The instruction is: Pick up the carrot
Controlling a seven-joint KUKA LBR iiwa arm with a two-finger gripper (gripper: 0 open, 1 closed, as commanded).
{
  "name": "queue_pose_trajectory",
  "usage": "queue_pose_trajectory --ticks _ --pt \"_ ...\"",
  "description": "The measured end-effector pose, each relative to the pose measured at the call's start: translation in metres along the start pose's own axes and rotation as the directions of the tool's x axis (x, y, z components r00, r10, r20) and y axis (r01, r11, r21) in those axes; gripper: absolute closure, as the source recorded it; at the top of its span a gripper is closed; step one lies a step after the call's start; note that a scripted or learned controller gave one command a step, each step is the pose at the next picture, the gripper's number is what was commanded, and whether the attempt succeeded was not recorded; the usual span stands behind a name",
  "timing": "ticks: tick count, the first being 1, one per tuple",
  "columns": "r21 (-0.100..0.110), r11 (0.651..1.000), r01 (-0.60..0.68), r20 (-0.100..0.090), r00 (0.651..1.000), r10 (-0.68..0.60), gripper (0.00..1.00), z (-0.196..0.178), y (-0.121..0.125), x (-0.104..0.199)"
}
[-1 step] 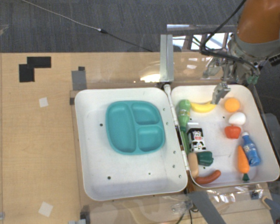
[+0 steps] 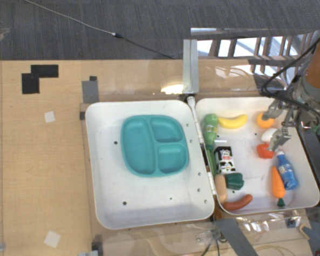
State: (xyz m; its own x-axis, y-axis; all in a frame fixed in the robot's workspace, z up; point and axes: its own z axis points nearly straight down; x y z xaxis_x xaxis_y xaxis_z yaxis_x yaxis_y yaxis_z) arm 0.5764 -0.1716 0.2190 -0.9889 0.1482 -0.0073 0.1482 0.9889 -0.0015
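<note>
The carrot (image 2: 277, 182) is orange with a green stem end and lies near the front right corner of the right bin (image 2: 310, 199), next to a blue bottle (image 2: 286, 171). My gripper (image 2: 274, 126) hangs over the back right part of that bin, well behind the carrot. Its fingers are spread open, one fingertip (image 2: 270, 112) near an orange piece (image 2: 264, 121) and the other above a red piece (image 2: 265, 152). Nothing sits between them.
The right bin also holds a banana (image 2: 232, 122), a green vegetable (image 2: 209, 125), a small black-and-white box (image 2: 223, 157), a dark green block (image 2: 234, 180) and a sausage (image 2: 238, 202). The left bin (image 2: 108, 209) carries a teal divided plate (image 2: 153, 144). Cables and a metal frame (image 2: 252, 43) stand behind.
</note>
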Motion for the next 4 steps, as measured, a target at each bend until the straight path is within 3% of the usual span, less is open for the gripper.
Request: queue_pose_trajectory --ticks 1,2,3,4 --pt "-0.002 1.000 -0.012 -0.008 1.000 0.012 0.00 0.109 -0.019 0.063" --pt "-0.001 0.998 -0.064 0.011 0.998 0.064 0.00 0.128 -0.023 0.082" --pt "0.000 0.998 -0.057 0.020 0.998 0.057 1.00 0.116 -0.022 0.078" --pt "-0.003 0.914 -0.407 0.003 0.914 0.407 1.00 0.062 0.007 0.089"
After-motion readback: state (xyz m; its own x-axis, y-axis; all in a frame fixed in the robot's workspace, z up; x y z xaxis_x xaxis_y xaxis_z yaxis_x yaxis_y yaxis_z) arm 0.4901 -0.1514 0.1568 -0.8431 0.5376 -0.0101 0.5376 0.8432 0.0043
